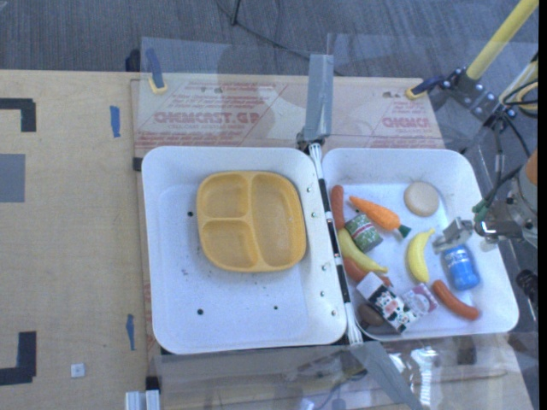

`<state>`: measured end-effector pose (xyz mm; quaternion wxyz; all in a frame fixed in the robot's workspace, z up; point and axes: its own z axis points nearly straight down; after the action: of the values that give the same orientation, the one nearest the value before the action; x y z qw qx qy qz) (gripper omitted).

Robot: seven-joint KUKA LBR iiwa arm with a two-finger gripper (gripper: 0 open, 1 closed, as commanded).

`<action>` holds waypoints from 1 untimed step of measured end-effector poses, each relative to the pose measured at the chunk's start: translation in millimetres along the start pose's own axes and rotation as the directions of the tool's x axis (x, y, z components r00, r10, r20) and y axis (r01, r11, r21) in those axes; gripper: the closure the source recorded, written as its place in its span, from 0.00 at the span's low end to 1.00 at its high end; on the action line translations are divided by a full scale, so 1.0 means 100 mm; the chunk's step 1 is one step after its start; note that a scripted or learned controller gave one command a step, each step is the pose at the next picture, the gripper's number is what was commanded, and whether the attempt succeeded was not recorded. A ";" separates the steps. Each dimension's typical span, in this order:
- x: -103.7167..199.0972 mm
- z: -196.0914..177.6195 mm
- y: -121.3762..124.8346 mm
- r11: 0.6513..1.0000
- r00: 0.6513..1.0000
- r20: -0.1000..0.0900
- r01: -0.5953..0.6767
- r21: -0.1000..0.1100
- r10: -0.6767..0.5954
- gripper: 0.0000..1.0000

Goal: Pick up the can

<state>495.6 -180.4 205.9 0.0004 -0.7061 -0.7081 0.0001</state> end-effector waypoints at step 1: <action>0.62 1.17 -0.03 0.991 0.991 0.000 -0.136 -0.006 0.136 0.00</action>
<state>492.6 -118.0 88.7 -0.0019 -0.7528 -0.6583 -0.0019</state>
